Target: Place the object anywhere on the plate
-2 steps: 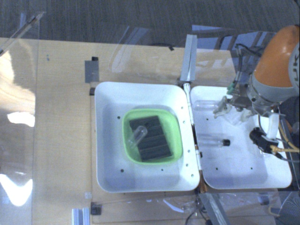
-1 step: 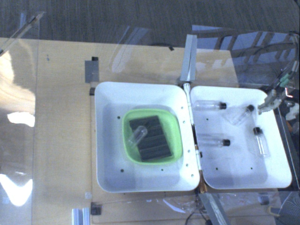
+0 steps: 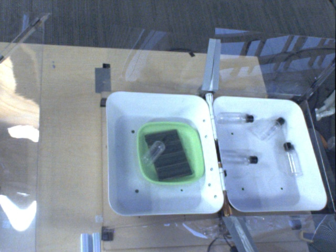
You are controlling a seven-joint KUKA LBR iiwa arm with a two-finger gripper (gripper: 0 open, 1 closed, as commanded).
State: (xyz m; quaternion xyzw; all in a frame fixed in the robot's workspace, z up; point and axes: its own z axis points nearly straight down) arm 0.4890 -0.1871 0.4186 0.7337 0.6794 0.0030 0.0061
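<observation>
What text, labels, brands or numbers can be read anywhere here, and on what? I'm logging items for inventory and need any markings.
None: no readable word, number or sign shows in the camera view.
Clear vials with black caps in the right bin: no label legible.
Green plate with its dark ridged insert and one vial, in the left bin: unmarked.

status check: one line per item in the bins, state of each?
green plate: in left bin, flat, holds a dark ridged block and one vial
dark block: lying flat on the plate
vial on plate: on its side, across the block's left edge
vial, right bin top left: lying, black cap on
vial, top right: lying at a slant, capped
vial, right edge: lying, capped
vial, middle: lying, capped
</observation>
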